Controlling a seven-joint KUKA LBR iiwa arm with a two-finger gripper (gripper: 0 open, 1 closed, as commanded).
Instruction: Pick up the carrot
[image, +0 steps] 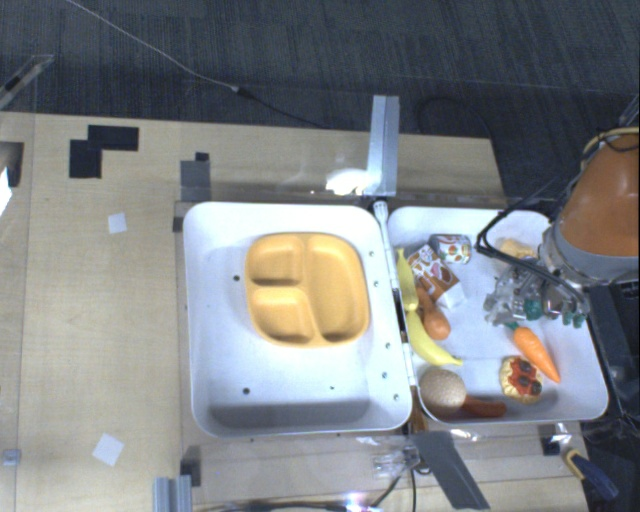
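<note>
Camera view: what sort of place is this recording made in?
Probably a robotics lab bench set up for grasping trials: two white bins side by side on a wooden bench, toy food such as a carrot and banana, and a robot arm reaching in.

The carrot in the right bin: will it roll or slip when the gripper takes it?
The carrot is tapered and round, so it may roll or pivot if nudged. Its surface looks smooth, probably slippery. It looks like a rigid toy, likely light. The gripper sits right above its top end.
</note>
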